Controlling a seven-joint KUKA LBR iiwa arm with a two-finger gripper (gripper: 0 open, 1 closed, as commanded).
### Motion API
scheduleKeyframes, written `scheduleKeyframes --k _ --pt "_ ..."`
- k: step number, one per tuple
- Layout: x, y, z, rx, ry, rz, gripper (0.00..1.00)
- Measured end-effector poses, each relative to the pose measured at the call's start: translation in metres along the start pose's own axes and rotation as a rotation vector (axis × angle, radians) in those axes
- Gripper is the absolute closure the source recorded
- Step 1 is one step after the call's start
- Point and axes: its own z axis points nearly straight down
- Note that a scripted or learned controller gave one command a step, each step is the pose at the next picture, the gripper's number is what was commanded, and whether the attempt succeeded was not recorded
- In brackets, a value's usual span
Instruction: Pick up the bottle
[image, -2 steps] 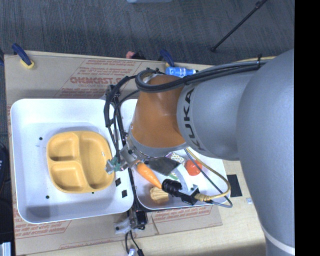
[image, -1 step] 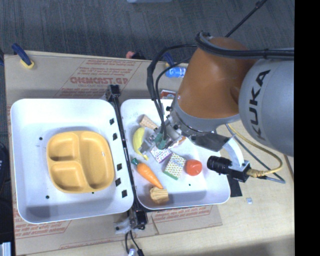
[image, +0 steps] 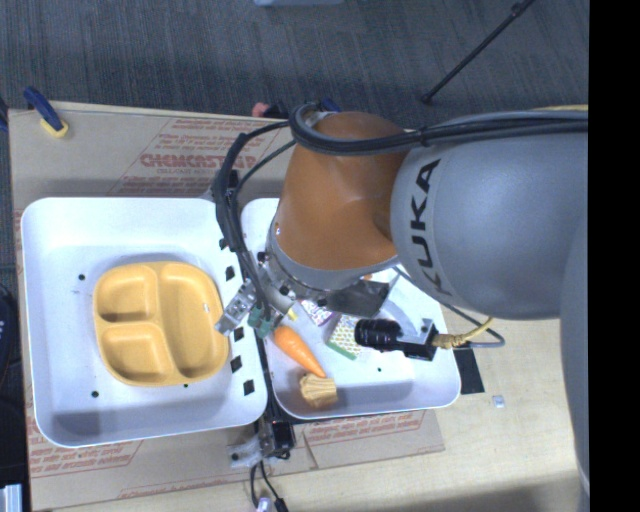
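My arm (image: 400, 210) hangs low over the right bin (image: 400, 395) and hides most of it. The gripper (image: 240, 312) pokes out at the arm's lower left, over the ridge between the two bins. A small green object (image: 262, 321) sits right beside the gripper tip; I cannot tell whether it is the bottle or whether it is held. No object that is clearly a bottle stands out among the visible items.
An orange carrot (image: 297, 348) and a tan food piece (image: 318, 389) lie in the right bin's front left. A green checkered item (image: 342, 338) and a purple one (image: 320, 314) lie under the arm. The left bin (image: 60, 250) holds a yellow divided plate (image: 158, 322).
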Motion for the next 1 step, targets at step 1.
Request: scheduleKeyframes --k 1 --pt "0.0064 0.0070 0.0141 0.001 0.001 -0.158 1.00"
